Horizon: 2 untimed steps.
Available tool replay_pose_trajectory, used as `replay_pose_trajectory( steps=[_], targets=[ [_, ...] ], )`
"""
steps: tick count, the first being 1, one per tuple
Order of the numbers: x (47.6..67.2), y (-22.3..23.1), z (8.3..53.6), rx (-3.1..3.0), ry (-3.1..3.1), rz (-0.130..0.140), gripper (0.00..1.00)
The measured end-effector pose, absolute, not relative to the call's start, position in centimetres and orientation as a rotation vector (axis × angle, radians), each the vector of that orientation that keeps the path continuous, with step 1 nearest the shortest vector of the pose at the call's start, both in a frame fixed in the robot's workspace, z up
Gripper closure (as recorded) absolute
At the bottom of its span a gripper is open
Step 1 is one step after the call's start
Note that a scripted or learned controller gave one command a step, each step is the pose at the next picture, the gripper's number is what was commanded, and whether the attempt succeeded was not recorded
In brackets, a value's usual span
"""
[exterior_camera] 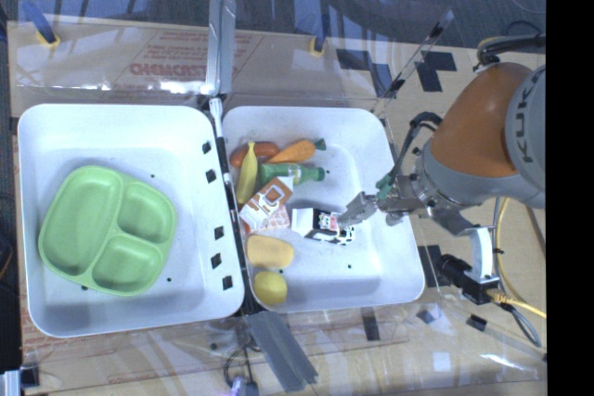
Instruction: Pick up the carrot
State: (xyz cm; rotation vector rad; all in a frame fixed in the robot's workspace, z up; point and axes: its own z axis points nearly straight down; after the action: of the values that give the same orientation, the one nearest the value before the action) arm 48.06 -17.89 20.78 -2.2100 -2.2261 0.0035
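The carrot (295,150) is orange with a green stem end. It lies near the far wall of the right bin (371,130), beside a green bottle (290,172) and a yellow banana (247,173). My gripper (351,213) reaches in from the right, low over the right half of that bin. It is about a hand's width to the near right of the carrot and apart from it. Its tip is next to a small black and white packet (332,228). Nothing shows held in it.
The right bin also holds another orange item (257,150), an orange and white carton (267,204), a white card (302,220), a yellow oblong piece (269,250) and a lemon (270,287). A green divided plate (107,229) lies in the left bin (37,134).
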Motion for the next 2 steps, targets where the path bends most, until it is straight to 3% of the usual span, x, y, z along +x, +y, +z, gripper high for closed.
replay_pose_trajectory(
  steps=[1, 2],
  targets=[
    [47.8, -18.5, 22.9, -2.042, -2.389, 0.000, 0.00],
    [55.5, -20.6, 26.5, -2.116, -2.322, 0.001, 0.00]
  ],
)
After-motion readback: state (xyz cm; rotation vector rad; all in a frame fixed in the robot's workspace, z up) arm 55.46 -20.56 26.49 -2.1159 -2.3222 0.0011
